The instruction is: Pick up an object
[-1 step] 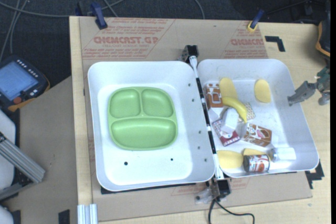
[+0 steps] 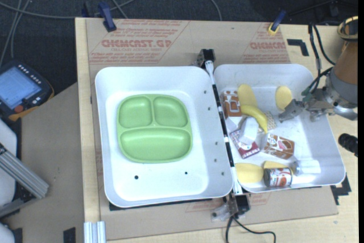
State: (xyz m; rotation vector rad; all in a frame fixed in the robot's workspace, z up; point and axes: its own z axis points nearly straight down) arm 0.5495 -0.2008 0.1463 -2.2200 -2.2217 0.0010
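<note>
in the camera view the table [image 2: 85,122] carries two shallow white bins side by side on a printed brown board. the left bin [image 2: 114,190] holds a pale green divided tray [image 2: 153,128], smooth moulded plastic with three rounded compartments, lying flat near its middle. the right bin [image 2: 333,171] holds the loose things that the task could mean: a curved yellow banana [image 2: 253,108], a rounded yellow lemon-like piece [image 2: 284,96] near the far wall, a small can [image 2: 278,177] with a red and white label lying on its side by the near wall, another yellow rounded piece [image 2: 248,172] just beside it, and several flat printed cartons and wrappers [image 2: 245,139] scattered between. these lie heaped and tilted, as though tipped in rather than set out, so some overlap. the arm comes in from the right, and the gripper [image 2: 293,109] hangs low over the right bin, just beside the lemon-like piece and near the banana's lower end. whether its fingers are wide or narrow i cannot tell; they are small and dark against the bin, and nothing is visibly caught between them. the likely aim is one of the yellow pieces close by.
</note>
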